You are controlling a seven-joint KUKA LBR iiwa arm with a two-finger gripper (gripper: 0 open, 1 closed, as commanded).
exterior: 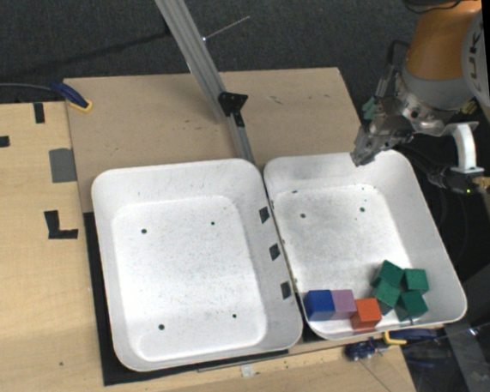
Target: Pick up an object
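Several small blocks lie bunched in the near corner of the right bin: a blue block, a lilac block, an orange block and three green blocks. My gripper hangs over the bin's far rim, well away from the blocks. Nothing shows between its fingers, and their state is unclear from this angle.
The left bin sits beside the right one. A slanted metal pole crosses the bench behind the bins, with a black clamp on it. Cables hang off the bench's right side near the arm.
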